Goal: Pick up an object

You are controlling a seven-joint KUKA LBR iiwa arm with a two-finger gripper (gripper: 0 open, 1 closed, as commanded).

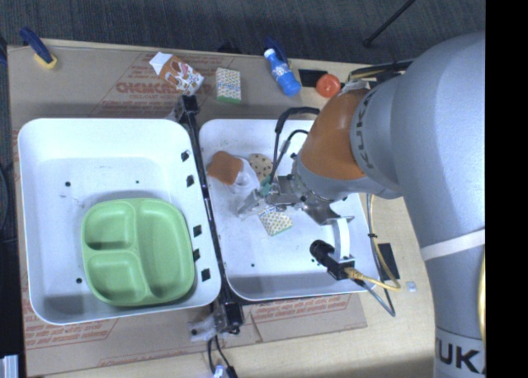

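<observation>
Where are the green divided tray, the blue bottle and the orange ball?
green divided tray (136, 250): camera view, centre ridge.
blue bottle (283, 74): camera view, mid body.
orange ball (328, 85): camera view, top surface.

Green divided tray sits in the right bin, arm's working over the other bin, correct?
Not quite: the camera view shows the green divided tray in the left bin, not the right. The arm is working over the other bin, the right one.

In the right bin (247, 281) lay a brown lump (223, 167), a clear crumpled bag (246, 193) beside it, and a patterned packet (276, 221).
</observation>
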